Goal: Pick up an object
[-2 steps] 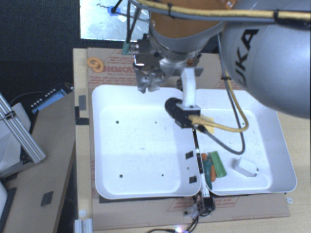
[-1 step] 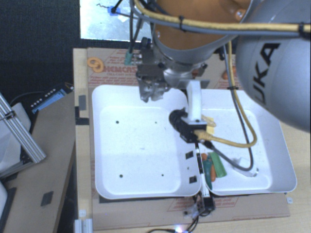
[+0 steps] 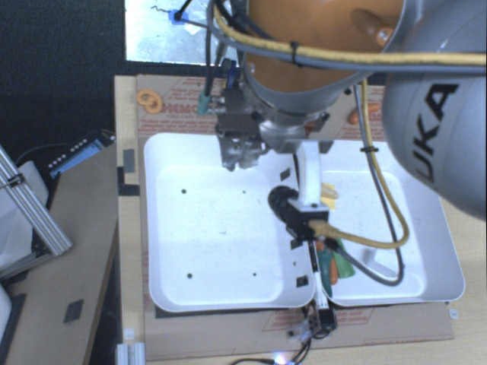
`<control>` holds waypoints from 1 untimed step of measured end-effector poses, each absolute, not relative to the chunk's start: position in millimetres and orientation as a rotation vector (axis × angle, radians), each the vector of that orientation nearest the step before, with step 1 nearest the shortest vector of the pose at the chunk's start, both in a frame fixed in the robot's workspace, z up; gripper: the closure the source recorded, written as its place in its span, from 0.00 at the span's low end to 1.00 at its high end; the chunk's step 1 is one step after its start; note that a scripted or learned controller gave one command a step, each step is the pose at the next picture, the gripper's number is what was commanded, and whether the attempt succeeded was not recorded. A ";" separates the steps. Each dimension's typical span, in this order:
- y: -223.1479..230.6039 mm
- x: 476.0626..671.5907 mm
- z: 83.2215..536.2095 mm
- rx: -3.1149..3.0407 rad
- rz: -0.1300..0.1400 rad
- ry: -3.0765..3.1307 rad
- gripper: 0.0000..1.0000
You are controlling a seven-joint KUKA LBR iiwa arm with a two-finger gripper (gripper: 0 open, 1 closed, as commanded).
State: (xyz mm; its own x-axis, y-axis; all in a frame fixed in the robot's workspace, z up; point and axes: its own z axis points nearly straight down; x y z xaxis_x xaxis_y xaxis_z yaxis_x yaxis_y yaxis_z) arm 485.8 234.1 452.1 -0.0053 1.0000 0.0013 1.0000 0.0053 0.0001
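White left bin (image 3: 163, 226) lies under the gripper (image 3: 242, 157), which hangs low from a steeply bent wrist; whether it is released or clenched cannot be told. Likely still the approach step: a yellow piece (image 3: 329, 196) and green object (image 3: 342, 265) lie off to its side in the right bin (image 3: 437, 249), so the next move calls for crossing over.

Robot lab: KUKA arm (image 3: 426, 90) over cabled white bins (image 3: 221, 226).
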 end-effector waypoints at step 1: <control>234.4 486.4 449.7 -2.215 -0.002 -2.228 1.00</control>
